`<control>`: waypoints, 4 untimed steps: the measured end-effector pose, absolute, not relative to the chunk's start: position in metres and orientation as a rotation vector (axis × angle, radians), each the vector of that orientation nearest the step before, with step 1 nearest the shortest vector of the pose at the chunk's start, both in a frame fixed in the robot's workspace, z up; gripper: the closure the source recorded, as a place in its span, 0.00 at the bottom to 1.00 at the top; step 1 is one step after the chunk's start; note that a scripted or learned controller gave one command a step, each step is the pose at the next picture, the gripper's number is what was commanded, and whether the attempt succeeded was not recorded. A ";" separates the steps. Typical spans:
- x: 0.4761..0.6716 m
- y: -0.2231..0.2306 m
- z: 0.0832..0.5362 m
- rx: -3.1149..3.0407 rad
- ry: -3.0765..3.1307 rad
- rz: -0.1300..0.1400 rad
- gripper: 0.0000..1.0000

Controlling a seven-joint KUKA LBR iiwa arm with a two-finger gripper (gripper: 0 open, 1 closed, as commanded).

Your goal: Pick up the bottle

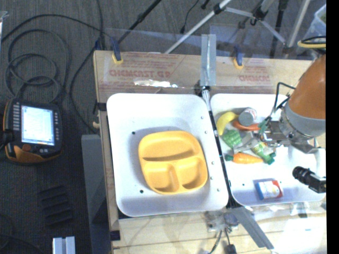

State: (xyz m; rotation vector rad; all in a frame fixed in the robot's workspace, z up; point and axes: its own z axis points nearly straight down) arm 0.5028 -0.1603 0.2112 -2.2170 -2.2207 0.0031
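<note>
Camera view is showing the tabletop (159, 67) carrying two white bins. A yellow tray (172, 161) is sitting mid-way in the left bin (127, 115). The arm (312, 97) is reaching over the right bin (296, 194), the gripper (266, 136) hanging over a pile near that bin's left edge; its state I cannot tell. The green bottle (263, 151) is lying just beneath, beside a carrot (246, 159), a banana (225, 120) and a can (247, 114). A small box (267, 189) is lying near the front edge.

The wooden bench (159, 73) bears 2 white bins (159, 105) (249, 192) side by side.
</note>
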 end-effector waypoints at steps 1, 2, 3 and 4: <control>0.546 -0.202 0.155 -2.334 -2.098 0.002 0.00; 0.586 -0.217 0.092 -2.185 -2.272 0.001 0.00; 0.586 -0.217 0.100 -2.186 -2.270 0.001 1.00; 0.584 -0.186 0.202 -2.286 -2.155 0.005 1.00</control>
